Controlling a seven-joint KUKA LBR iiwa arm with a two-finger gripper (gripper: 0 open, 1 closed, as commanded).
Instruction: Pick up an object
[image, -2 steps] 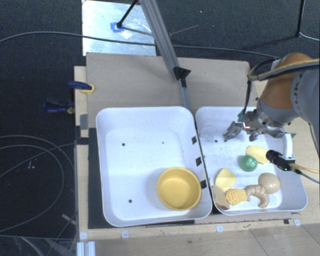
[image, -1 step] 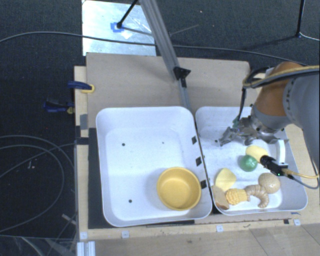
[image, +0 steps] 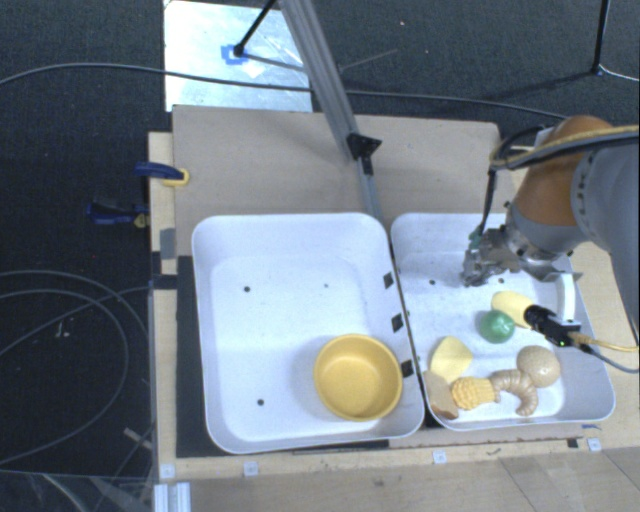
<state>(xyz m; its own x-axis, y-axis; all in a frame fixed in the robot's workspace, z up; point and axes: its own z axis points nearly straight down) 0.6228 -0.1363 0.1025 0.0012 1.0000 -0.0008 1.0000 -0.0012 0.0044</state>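
Note:
My gripper (image: 480, 264) hangs low over the far part of the right bin (image: 432, 240), with bare bin floor beneath it. Nearer the front of that bin lie a green ball (image: 494, 325), a pale yellow oval piece (image: 508, 302), a yellow wedge (image: 450, 356), a corn cob (image: 473, 392) and a tan knobbly piece (image: 527, 376). The ball and the oval piece are closest to the gripper, just in front of it and to its right. Nothing shows between the gripper and the bin floor.
A yellow bowl (image: 358, 375) sits at the front right of the left bin (image: 250, 250). A slanted metal pole (image: 335, 90) crosses above the bench behind the bins. The divider between the bins runs just left of the gripper.

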